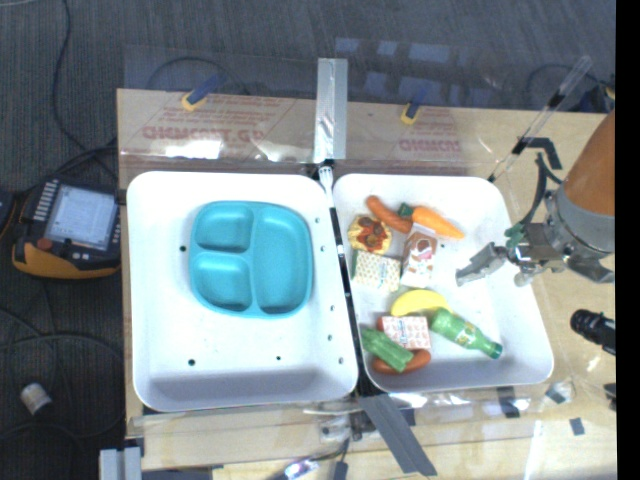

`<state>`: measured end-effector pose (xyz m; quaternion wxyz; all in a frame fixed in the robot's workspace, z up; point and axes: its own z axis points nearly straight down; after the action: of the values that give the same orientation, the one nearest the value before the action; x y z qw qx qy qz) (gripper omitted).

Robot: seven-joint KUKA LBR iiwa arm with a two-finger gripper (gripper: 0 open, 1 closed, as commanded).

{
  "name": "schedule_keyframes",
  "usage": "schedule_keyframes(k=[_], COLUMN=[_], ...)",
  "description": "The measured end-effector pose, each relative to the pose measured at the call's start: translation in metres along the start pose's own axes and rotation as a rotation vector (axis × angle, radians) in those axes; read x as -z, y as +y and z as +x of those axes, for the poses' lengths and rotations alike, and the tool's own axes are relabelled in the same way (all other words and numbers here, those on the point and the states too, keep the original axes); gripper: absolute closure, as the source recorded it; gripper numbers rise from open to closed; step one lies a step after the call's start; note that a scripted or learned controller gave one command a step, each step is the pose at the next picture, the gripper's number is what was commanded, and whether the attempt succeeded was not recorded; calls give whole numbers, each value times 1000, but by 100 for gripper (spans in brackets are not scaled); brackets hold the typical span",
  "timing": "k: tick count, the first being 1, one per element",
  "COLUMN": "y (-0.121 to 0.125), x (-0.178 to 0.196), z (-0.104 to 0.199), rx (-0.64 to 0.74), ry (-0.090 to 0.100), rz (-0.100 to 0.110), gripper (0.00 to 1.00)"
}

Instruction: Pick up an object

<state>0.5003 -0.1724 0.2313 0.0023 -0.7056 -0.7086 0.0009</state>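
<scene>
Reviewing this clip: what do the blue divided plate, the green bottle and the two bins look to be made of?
Blue divided plate: likely molded plastic, matte, uniform turquoise with soft rounded compartment edges. Green bottle: probably glossy plastic toy, with bright highlights along its body. Left bin and right bin: look like smooth white plastic, slightly shiny, with rounded corners; the material cannot be confirmed from look alone.

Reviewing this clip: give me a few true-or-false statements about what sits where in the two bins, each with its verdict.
1. The blue divided plate lies in the left bin. True.
2. The banana lies on the blue plate. False: it lies in the right bin.
3. The green bottle is between the hand's fingers. False: it lies in the bin, apart from the hand.
4. The carrot lies near the right bin's far side. True.
</scene>
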Motion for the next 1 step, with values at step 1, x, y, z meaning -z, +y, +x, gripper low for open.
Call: schedule_keyframes(k=[1], y=[69], x=[-50], z=[5], rx=[-88], ry=[0], rz=[1], gripper=[0])
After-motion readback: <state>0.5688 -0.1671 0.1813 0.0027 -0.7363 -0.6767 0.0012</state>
